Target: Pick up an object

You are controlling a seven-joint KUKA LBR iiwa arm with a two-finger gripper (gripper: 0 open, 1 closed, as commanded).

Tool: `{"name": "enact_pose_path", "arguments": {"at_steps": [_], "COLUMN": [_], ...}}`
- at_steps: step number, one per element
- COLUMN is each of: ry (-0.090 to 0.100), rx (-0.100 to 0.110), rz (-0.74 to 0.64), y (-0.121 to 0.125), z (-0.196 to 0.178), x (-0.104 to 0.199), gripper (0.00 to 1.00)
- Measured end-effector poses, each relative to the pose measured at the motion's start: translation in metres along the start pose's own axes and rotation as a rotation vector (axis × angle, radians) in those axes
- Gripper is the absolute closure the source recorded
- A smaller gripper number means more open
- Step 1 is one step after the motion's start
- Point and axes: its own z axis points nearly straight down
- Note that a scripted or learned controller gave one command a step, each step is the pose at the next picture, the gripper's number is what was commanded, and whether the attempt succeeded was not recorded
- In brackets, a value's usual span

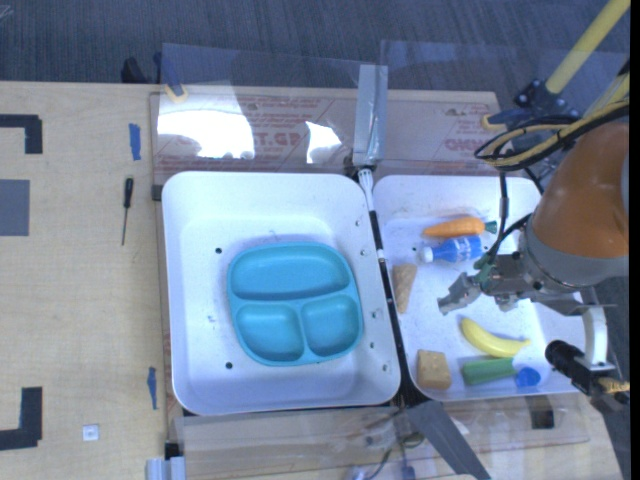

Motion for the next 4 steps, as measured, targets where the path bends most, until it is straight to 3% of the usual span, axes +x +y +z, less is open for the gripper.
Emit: {"name": "enact_pose_path", "arguments": {"at_steps": [1,2,3,4], "ry": [0.0,-0.004,0.0,-0.002], "rx": [0.012,0.003,0.004,0.001], "rz": [-0.054,-0.157,-0.088,-0.084], "y": [-0.004,0.018,-0.002,-0.002], "z": [0.055,0.009,0.096,0.086], "x": [-0.035,-0.12,-0.036,-0.037], "gripper": [0.0,0.0,0.0,1.0]}}
